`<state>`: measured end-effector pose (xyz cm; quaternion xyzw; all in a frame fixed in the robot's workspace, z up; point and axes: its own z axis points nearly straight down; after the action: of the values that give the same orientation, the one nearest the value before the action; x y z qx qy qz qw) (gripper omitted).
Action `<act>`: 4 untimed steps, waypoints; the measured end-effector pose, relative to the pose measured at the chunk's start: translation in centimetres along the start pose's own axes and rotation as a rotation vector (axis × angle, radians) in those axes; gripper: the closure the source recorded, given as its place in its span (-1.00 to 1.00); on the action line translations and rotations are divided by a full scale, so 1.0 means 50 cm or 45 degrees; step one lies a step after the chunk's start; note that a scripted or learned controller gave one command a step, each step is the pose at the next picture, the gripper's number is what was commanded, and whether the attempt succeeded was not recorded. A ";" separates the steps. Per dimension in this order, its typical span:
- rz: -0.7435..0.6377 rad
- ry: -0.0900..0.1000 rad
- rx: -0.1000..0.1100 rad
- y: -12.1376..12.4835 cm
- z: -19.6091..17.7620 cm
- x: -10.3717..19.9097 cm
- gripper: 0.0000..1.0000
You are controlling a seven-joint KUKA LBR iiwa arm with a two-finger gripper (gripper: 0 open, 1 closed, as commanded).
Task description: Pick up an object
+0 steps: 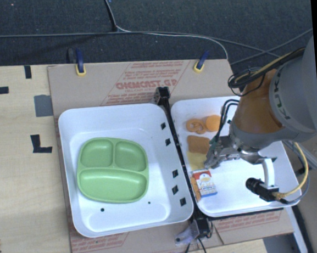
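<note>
1. The gripper (212,158) is hung low in the right bin (248,201), right over a yellowish item (196,158). Open or closed fingers can't be told.
2. Pickable stuff is clustered there: brown block (198,143), orange pieces (203,125), small carton (205,183).
3. A green plate (112,169) is left in the left bin (91,115), probably as the drop spot.

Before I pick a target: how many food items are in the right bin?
4 visible: a pretzel-like piece, an orange piece, a brown piece and a small carton. The claw may hide more.
</note>
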<state>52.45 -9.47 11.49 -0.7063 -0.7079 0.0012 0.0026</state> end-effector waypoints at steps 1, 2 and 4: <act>0.001 -0.003 -0.011 0.004 -0.126 -0.002 1.00; 0.002 -0.004 -0.010 0.003 -0.227 -0.022 1.00; -0.004 -0.002 -0.005 0.046 -0.281 0.066 1.00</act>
<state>54.82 -6.21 25.55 -0.7051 -0.7091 0.0003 0.0006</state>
